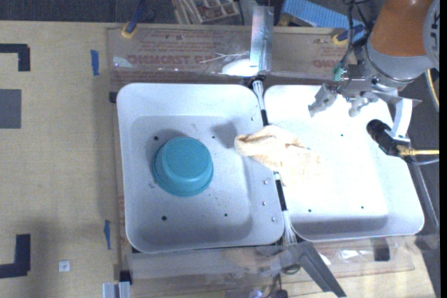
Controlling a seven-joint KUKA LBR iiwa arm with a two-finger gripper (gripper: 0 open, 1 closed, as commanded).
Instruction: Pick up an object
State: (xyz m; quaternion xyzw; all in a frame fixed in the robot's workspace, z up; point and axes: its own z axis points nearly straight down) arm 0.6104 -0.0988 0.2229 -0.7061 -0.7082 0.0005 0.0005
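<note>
Cloth [276, 148], pale tan and crumpled, lies across the wall where the two white bins meet. Part of it hangs into the left bin [140, 108] and most of it spreads into the right bin [377, 209]. From my gripper [341, 102] the cloth sits toward 8 o'clock, near but not touching. My gripper hangs over the top part of the right bin, up by the far wall. My two fingers are spread apart, and nothing is between them. One finger [320, 101] points down to the left and the other sits just to its right.

A teal bowl [184, 165] rests upside down in the left bin, toward 9 o'clock from the cloth and well apart from it. From my gripper the bowl is far off toward 8 o'clock.

The right bin is very bright, so the edge of the cloth there is hard to make out; it fades into the white floor. I cannot tell if the cloth is one piece or folded over. My arm [408, 17] is cut off at the top right corner, with its orange band showing. A black part with a yellow tip [385, 136] sticks out below my wrist, at 4 o'clock from my gripper. Behind the bins stands a cardboard wall [181, 52] with red writing too blurry to read. Beyond it lie boxes and wires I cannot name.
</note>
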